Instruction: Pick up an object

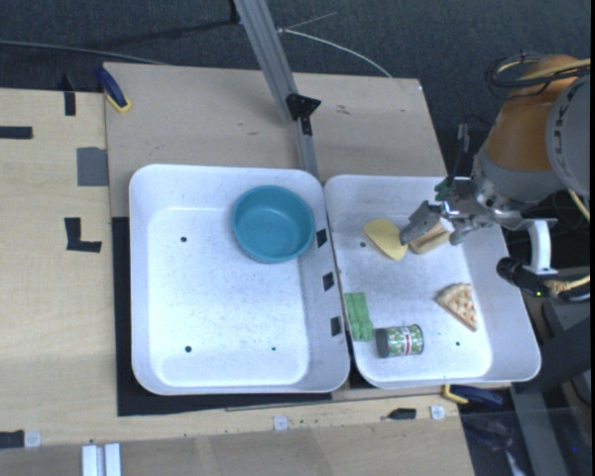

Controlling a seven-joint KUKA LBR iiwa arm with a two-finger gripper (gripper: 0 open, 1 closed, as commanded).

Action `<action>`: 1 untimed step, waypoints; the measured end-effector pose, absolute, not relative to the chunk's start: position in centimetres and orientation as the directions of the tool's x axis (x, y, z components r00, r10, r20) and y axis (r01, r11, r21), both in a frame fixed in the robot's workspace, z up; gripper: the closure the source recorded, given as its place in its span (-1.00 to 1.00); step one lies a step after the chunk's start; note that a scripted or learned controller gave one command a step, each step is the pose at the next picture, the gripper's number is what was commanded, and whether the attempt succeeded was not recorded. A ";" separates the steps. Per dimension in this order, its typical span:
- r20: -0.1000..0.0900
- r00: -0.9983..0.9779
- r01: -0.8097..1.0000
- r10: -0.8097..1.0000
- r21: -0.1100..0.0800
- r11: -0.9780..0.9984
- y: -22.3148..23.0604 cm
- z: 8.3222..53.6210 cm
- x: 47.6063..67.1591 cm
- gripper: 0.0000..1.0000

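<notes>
Right now the hand (428,234) sits low in the right bin (496,365), fingers clamped on a small tan block (431,239), yellow piece (385,238) just beside, pizza slice (459,305) and can (400,341) nearer the front.

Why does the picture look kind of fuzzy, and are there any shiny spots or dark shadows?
Camera view: soft all over, so the small can label is unreadable; light is even, with only faint shadows under the blue bowl and the gripper; no strong glare on the white bins.
</notes>
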State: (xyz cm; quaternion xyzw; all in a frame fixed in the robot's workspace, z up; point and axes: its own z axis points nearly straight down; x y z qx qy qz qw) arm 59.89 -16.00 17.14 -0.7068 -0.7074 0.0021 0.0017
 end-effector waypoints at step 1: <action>0.000 -0.001 1.000 1.000 -0.007 0.001 -15.9 10.6 59.7 -1.00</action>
